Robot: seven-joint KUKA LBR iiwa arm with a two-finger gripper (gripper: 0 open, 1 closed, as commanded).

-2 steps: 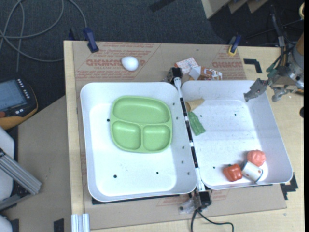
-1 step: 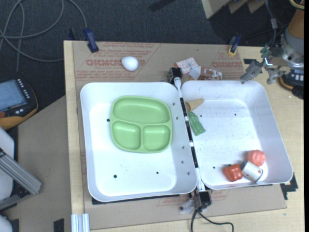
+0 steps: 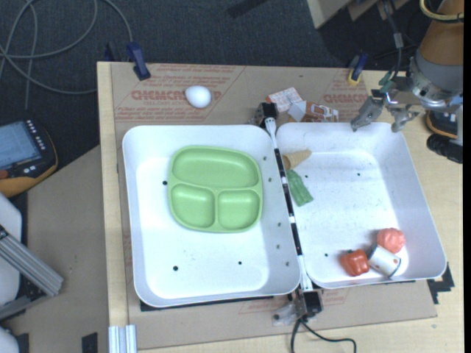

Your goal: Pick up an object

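Two white bins sit side by side on the desk. Left bin (image 3: 147,271) carries a green divided plate (image 3: 216,188). A green strip (image 3: 299,188), probably light and soft, lies near the right bin's left wall, long axis running toward the near-right; grip across its middle. The hand (image 3: 384,113), spread, hovers over the far rim.

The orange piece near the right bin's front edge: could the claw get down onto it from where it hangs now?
Probably yes. The claw hangs open over the right bin's back rim, with bare floor between. The orange piece touches a white cylinder, so closing cleanly may be awkward.
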